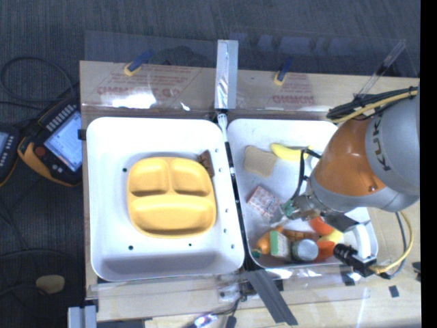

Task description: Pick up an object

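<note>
Right bin clutter crowds the pincer; left bin holds a yellow tray.

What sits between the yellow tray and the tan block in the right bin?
In the camera view, the two bins' adjoining white walls lie between the yellow tray and the tan block; a small brown item sits by the tray's corner.

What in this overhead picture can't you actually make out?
- Gripper: the arm's orange band covers it; grip unclear.
- Small brown object beside the yellow divided plastic tray: too small to identify.
- Jumbled colourful items in the right white bin: overlapping, blurred.
</note>
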